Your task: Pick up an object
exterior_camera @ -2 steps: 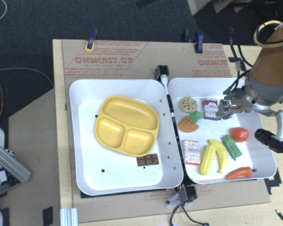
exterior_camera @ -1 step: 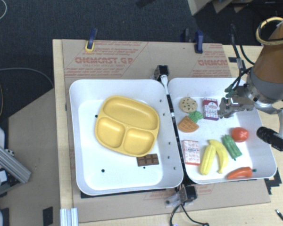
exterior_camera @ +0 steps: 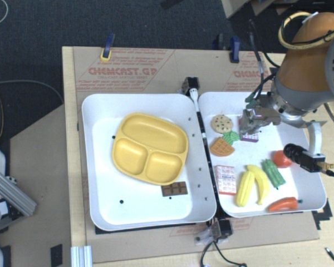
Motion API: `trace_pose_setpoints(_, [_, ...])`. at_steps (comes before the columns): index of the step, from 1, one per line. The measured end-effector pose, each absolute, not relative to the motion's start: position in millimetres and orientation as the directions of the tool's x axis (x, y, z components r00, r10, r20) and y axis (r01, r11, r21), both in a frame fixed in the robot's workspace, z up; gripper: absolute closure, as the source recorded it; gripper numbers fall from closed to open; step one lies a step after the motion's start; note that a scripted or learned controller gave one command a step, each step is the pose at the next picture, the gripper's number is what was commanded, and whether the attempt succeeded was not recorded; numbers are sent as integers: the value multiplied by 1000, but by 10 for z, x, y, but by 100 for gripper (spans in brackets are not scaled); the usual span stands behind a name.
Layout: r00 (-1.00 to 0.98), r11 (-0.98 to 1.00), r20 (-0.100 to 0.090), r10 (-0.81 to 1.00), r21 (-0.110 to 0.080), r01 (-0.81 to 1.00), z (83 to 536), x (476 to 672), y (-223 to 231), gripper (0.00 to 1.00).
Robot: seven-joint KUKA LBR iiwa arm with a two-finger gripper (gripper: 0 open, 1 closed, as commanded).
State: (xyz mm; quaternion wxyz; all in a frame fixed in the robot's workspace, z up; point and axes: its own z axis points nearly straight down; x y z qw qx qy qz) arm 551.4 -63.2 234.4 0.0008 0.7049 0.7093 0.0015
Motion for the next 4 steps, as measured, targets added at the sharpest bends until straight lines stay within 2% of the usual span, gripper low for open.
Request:
trace_pose_setpoints(1, [-5, 5, 0, 1000, 3, 1000, 2347, 5668, -59, 100])
trace_pose_setpoints(2, [-1, 1, 0, 1000, -4, 1000, 2138, 5667, 20, 100])
trace_pose_setpoints(3, [1, -1, 1, 1000, -2, 1000, 2166, 5621, -15, 100])
trace_pose_setpoints(4, [-2, 2, 0, 1000, 2, 1000, 2261, 5618, 132, 100])
